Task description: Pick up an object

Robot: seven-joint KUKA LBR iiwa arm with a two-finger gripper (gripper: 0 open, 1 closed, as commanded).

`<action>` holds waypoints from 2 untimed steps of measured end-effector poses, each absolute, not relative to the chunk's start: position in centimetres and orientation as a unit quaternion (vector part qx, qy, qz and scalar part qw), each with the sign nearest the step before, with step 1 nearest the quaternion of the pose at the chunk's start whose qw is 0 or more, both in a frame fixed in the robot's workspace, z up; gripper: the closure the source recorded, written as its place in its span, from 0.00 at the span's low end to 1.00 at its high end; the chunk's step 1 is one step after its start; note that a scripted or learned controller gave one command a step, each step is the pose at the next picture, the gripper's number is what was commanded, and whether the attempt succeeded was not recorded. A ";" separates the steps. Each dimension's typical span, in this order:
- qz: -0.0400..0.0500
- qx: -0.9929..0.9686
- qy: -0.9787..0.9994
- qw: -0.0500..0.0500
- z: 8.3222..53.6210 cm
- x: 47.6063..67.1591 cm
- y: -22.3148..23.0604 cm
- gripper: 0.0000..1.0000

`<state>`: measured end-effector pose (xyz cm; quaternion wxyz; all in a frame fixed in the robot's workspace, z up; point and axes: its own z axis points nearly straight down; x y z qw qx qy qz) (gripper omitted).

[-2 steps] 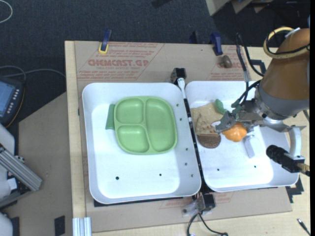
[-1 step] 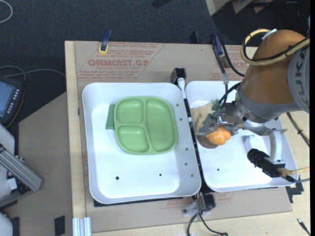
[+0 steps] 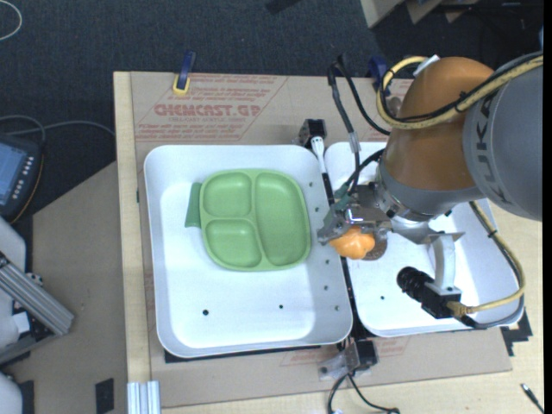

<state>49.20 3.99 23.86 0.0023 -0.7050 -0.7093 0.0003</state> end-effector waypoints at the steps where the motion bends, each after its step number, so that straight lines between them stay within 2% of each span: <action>1: 0.002 -0.707 -0.708 0.002 21.7 49.2 5.3 1.00; 2: -0.001 -0.707 -0.708 -0.001 23.4 48.7 6.2 1.00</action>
